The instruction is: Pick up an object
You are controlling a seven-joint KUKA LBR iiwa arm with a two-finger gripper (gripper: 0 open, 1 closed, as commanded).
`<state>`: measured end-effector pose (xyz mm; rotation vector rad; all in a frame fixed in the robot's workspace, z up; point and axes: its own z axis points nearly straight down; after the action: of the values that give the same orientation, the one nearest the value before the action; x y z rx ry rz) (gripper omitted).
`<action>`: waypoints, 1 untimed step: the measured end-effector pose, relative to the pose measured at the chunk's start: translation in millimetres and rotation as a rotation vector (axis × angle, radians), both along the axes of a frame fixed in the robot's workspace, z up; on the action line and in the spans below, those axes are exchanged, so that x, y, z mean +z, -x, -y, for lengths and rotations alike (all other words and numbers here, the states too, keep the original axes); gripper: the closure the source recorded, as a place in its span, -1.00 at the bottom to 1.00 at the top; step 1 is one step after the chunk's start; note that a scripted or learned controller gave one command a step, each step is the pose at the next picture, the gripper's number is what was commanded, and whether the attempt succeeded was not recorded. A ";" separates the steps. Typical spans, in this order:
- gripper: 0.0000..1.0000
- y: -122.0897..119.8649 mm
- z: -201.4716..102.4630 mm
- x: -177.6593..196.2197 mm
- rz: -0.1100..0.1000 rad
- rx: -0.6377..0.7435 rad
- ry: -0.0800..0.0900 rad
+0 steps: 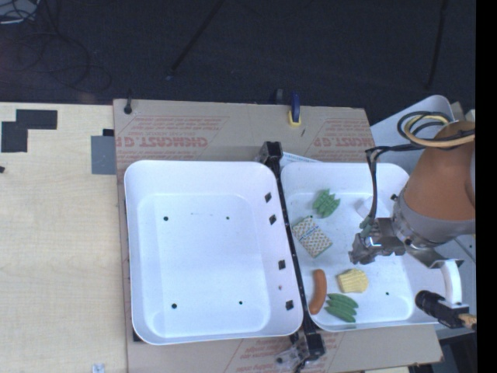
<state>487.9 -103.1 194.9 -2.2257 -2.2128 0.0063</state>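
Down in the right bin (388, 305), the gripper (366, 252) hangs just above a small yellow corn-like piece (352, 280), blocky and ridged, lying near the front wall. Whether the pincer is released or clenched cannot be told. Beside the yellow piece lie an orange sausage (317, 291) and a green pod (341, 307).

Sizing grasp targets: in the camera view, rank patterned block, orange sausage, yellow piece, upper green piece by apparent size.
1. patterned block
2. orange sausage
3. yellow piece and upper green piece: look alike, not ranked.
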 end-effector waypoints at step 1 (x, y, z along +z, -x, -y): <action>1.00 -1.4 -1.4 9.2 -0.001 0.001 -0.002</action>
<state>489.2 -101.7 204.1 -2.2236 -2.2120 0.0045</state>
